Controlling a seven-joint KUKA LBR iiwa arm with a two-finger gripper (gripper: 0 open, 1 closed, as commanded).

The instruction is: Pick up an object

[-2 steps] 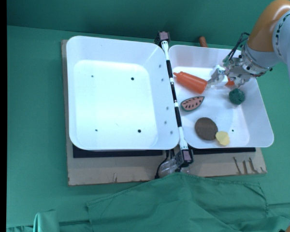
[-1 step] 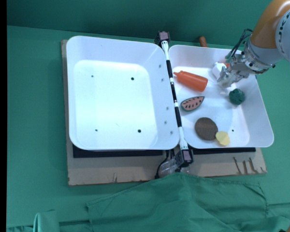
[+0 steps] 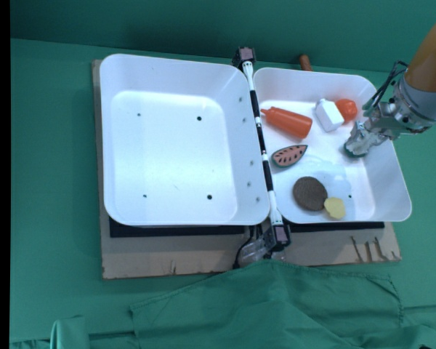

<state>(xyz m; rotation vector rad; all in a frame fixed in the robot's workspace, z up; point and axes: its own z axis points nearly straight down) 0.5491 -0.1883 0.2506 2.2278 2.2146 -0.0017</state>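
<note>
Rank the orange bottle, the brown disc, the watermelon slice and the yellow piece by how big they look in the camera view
Largest to smallest:
1. orange bottle
2. brown disc and watermelon slice look too close in size to rank
3. yellow piece

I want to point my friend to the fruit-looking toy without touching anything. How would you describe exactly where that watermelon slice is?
Look in the right-hand white bin, along its left wall beside the divider. The small watermelon-slice toy lies just below the orange plastic bottle and above the flat round brown disc. It is the only wedge-shaped piece, reddish with dark seeds and a green rind.
</note>
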